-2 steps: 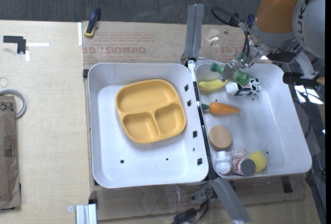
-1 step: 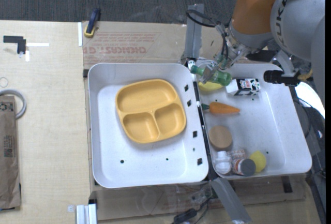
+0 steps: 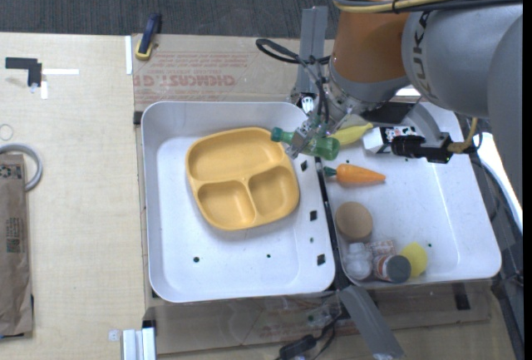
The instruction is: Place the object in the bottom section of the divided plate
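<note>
Overhead slanted view of a pale wooden table (image 3: pixel 75 184) bearing two shallow white bins side by side. The left white bin (image 3: pixel 166 267) sits at centre frame and holds a yellow plastic divided plate (image 3: pixel 241 177), tilted on the diagonal, with one large section toward the upper part of the frame and two smaller sections toward the lower part. The right white bin (image 3: pixel 465 250) holds an orange plastic carrot (image 3: pixel 359 175), a round brown ball (image 3: pixel 354 220), a pale yellow banana-shaped piece (image 3: pixel 353 133), and, in its lower corner, a small yellow ball (image 3: pixel 416 257) beside a cluster of small jars.

A grey arm with an orange band reaches in from the upper right. Its gripper (image 3: pixel 312 134) hangs over the divider between the bins, just beside the plate's upper right rim. The fingers look closed narrowly on a small green plastic bottle-shaped object (image 3: pixel 309 142), which lies roughly level between them, though the wrist shadows the contact and the grip cannot be fully confirmed.

The object appears lifted and near the plate but not yet over its lower sections. To do this step well, the arm would need to carry the object left and toward the bottom of the frame, past the plate's inner ridge, centre it over a lower section, and lower it close before letting go, so that it does not roll onto the ridge or over the rim.
</note>
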Robot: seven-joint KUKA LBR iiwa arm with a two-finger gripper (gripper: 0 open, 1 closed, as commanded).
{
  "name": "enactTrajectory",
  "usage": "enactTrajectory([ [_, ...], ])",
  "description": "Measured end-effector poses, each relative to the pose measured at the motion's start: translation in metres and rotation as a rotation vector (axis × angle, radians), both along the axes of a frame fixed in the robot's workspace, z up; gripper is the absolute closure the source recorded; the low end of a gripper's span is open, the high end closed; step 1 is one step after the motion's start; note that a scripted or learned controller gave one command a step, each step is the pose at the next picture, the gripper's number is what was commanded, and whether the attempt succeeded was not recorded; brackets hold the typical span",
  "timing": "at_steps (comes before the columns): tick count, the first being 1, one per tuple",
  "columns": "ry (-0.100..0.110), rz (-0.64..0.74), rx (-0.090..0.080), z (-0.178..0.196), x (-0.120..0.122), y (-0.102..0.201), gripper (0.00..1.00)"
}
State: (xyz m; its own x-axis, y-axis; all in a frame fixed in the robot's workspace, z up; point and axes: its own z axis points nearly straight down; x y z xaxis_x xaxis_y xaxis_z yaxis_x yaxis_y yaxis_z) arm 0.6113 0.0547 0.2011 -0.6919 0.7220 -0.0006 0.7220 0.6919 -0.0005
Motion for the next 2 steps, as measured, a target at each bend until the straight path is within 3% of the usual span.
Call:
enactTrajectory([
  [1,0.002,0.069,0.0,-0.0646,-0.0203,0.078,1.0],
  [2,0.001,0.068,0.0,-0.0644,-0.0201,0.0777,0.0],
])
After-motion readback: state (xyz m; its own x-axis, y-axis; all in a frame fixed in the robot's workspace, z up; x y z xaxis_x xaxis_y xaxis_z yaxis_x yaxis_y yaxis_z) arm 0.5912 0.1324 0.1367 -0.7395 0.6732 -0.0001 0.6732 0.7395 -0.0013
